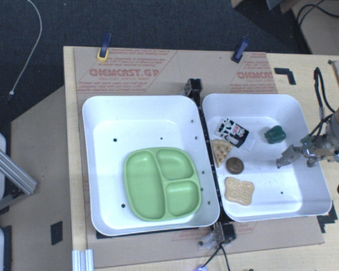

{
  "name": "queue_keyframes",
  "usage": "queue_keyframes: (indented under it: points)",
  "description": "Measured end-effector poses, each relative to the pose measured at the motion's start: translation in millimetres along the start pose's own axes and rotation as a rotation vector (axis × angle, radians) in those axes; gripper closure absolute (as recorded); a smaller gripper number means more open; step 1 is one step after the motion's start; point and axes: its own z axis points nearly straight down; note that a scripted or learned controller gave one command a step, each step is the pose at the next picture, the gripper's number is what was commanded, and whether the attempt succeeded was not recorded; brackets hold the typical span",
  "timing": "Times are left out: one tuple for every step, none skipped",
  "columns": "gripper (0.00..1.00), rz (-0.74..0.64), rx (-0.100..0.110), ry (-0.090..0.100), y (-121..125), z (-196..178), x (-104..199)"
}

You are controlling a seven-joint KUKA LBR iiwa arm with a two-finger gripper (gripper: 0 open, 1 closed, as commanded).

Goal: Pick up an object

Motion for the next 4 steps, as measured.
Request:
queue_keyframes:
  points:
    - [0.0,0.001,0.001,0.0,-11.5,54.0,1.7]
    - [1.0,0.002,-0.007,-0.004,-9.3,40.7,1.0]
    - [1.0,-0.001,-0.014,-0.006,-2.2,-20.5,5.1]
    - [1.0,-0.001,-0.014,-0.007,-8.7,-80.5,4.4]
